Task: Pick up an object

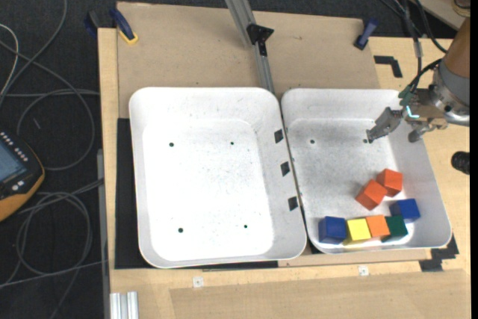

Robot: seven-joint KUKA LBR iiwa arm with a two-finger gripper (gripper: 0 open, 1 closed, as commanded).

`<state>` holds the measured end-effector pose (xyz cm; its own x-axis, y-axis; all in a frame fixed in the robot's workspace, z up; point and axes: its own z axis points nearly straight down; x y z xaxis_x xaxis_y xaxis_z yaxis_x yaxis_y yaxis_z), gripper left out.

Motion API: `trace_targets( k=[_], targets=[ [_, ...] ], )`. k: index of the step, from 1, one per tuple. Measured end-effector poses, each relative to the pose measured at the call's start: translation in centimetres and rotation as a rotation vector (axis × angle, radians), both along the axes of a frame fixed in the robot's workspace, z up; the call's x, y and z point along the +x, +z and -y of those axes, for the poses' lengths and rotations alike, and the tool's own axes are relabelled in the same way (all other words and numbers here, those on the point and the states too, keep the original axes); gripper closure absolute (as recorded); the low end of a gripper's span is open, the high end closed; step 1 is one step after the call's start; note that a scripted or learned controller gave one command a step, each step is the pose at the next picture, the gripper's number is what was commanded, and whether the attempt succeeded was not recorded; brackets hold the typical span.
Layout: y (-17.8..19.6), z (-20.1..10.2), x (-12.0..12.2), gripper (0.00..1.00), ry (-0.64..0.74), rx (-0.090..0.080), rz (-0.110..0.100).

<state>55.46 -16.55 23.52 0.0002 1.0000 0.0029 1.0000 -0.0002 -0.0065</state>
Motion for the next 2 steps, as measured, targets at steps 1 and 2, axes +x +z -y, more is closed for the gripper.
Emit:
trace_targets(
  k=[1, 2],
  targets=[
    [0.3, 0.0, 0.1, 0.0, 0.001, -0.001, 0.004],
    [-5.0, -0.9, -0.7, 0.0, 0.0, 0.0, 0.0]
  ],
)
